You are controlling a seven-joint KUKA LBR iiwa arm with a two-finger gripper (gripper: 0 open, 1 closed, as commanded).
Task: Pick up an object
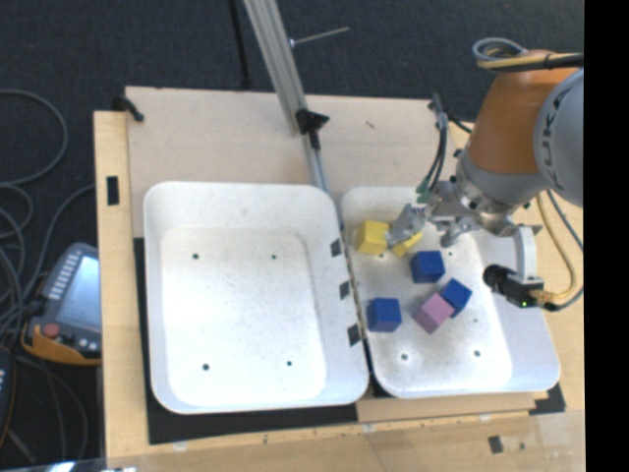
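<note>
The fingers (425,226) sit low over the upper part of the right bin (531,362), and whether they are parted or closed cannot be told from this slant; the wrist hardware covers them. A small yellow piece (409,243) shows right at their lower edge, touching or nearly so, its long axis tilted from lower left to upper right, though it is too blurred to say if it lies between them. Just to its left is a yellow block (371,237), squarish, resting near the bin's left wall.

Below the fingers a blue cube (427,265) sits, then a second blue cube (456,294) turned corner-on, touching a pink cube (432,313) at its lower left. A third blue cube (383,314) lies apart, towards the left wall.

Above, the grey arm with its orange band (511,131) comes in from the right, cables looping beside it (one ends at a small black unit near the bin's right rim).

The left bin (157,264) adjoins the right one. Both rest on a pale wooden desk (216,136), a slanted metal rail (275,47) rising from behind. Dark carpet surrounds the desk, with cables and a handheld pendant (69,298) at left.
</note>
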